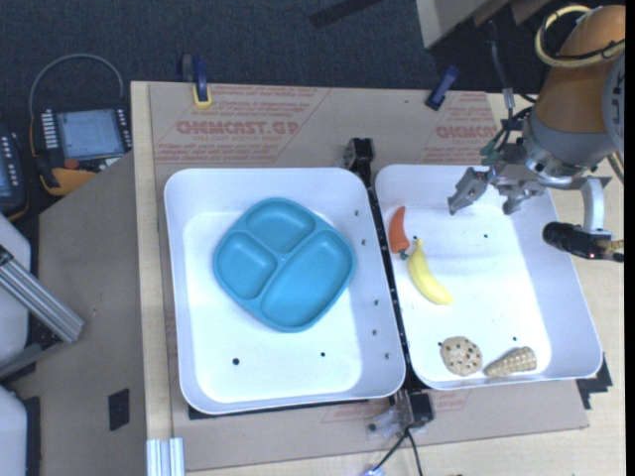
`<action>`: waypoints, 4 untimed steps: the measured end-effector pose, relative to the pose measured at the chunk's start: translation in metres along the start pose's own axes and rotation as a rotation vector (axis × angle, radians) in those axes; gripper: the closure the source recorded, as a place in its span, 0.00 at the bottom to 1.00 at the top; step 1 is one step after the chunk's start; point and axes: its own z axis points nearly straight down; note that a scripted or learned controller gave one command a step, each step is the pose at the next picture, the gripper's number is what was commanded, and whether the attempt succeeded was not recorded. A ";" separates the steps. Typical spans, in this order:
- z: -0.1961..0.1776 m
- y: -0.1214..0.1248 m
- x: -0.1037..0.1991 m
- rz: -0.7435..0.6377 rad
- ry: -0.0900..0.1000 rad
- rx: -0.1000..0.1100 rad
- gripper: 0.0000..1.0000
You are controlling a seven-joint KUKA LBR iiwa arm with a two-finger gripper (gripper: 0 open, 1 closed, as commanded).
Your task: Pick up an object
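White plastic walls keep the loose banana [429, 276] and carrot [398, 229] inside the right bin [556, 296]; the gripper [489, 194] hovers above and right of them, fingers spread, gripping nothing yet.

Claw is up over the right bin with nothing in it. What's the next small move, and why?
Probably slide the claw toward the banana and lower over it. The claw sits open above bare floor near the far end of the right bin, gripping nothing. The banana is the nearest sizeable item, though the orange carrot lies close against it, so aim at the banana's lower half, clear of the carrot.
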 end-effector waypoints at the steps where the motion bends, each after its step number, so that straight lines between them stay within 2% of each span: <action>1: -0.009 0.003 0.000 -0.003 -0.002 -0.015 0.00; 3: 0.098 0.005 0.011 -0.003 -0.001 -0.009 0.00; 4: 0.084 0.006 0.011 -0.003 -0.002 -0.016 1.00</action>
